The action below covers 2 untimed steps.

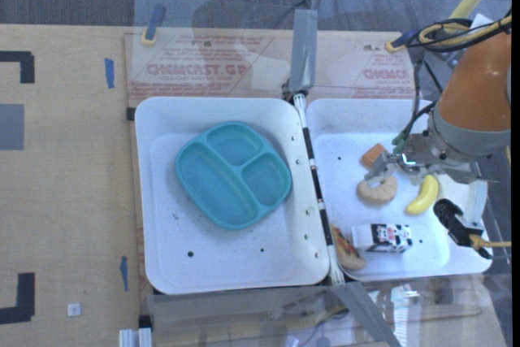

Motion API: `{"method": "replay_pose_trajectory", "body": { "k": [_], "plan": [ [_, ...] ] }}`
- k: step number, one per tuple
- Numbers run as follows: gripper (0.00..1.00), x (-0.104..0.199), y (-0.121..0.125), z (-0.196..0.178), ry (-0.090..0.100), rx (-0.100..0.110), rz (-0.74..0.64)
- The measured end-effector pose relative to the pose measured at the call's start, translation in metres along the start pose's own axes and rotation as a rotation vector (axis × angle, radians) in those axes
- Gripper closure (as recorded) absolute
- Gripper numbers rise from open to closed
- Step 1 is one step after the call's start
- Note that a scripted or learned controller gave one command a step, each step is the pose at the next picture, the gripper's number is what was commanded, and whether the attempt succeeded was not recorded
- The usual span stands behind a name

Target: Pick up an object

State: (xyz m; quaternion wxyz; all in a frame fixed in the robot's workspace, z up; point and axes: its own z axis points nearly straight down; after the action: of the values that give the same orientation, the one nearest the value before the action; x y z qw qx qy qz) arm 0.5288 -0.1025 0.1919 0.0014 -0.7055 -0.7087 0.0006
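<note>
Camera view: left bin holds a teal plate; right bin a banana; jaws' state unclear.

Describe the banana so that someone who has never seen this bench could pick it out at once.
Look in the right bin, the one without the teal divided plate. The banana lies near that bin's right side, just below the gripper and to the right of the round tan doughnut. It is the only yellow, curved item there.
</note>
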Motion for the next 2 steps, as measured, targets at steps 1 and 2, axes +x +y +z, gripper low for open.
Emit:
{"method": "replay_pose_trajectory", "body": {
  "k": [1, 2],
  "plan": [
    [0.0, -0.028, -0.006, 0.103, -0.002, -0.015, -0.109],
    [0.0, -0.019, 0.039, 0.103, -0.005, -0.013, -0.155]
  ]
}}
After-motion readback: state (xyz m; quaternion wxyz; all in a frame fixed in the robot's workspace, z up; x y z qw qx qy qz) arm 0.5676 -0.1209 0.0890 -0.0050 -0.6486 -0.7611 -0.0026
